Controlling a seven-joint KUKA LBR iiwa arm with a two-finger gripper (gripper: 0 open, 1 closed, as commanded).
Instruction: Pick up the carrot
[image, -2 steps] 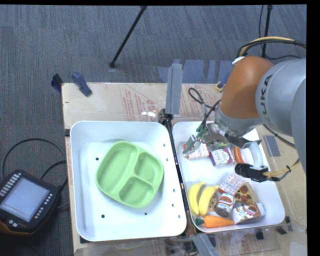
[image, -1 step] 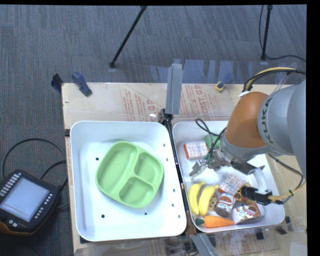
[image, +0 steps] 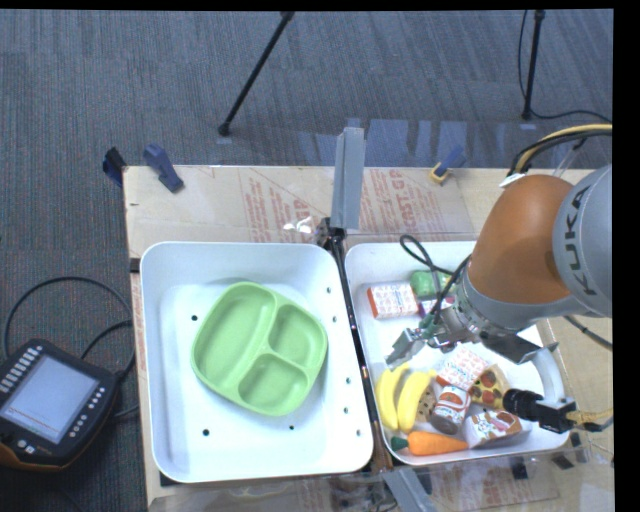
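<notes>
The orange carrot (image: 437, 443) with a green top lies along the front wall of the right bin (image: 372, 262), just in front of the bananas (image: 400, 396). My gripper (image: 416, 339) hangs over the middle of that bin, behind the bananas and well back from the carrot. Its fingers (image: 399, 348) stand open with nothing between them. The grey arm with its orange band (image: 525, 250) covers the bin's right part.
Around the carrot are snack packets (image: 455, 385), a pizza slice (image: 490, 381) and a wrapped item (image: 492, 427). A red-and-white box (image: 392, 300) and a green item (image: 425, 283) sit at the back. The left bin (image: 165, 300) holds a green divided plate (image: 262, 347).
</notes>
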